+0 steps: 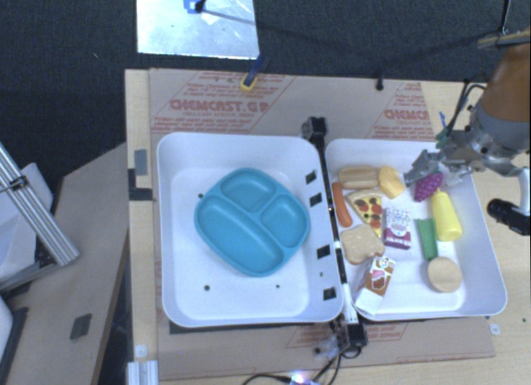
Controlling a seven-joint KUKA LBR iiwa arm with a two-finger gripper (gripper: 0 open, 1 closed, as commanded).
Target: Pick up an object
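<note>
My gripper [440, 171] hangs over the back right part of the right bin [489, 292], its grey fingers [421, 163] spread open. A purple bunch of toy grapes [427, 185] lies just under the fingertips, partly covered by them. I cannot tell whether they touch it. Other toy foods lie around: a yellow lemon [391, 182], a bun [358, 177], a sausage [341, 204], a pizza slice [367, 207], a yellow corn cob [446, 215] and a green cucumber [426, 239].
Nearer the front of the right bin lie a small carton [397, 227], a bread slice [360, 244], a second carton [380, 275] and a round biscuit [444, 275]. The left bin [178, 292] holds a blue divided plate [251, 221]. A black divider [328, 209] runs between the bins.
</note>
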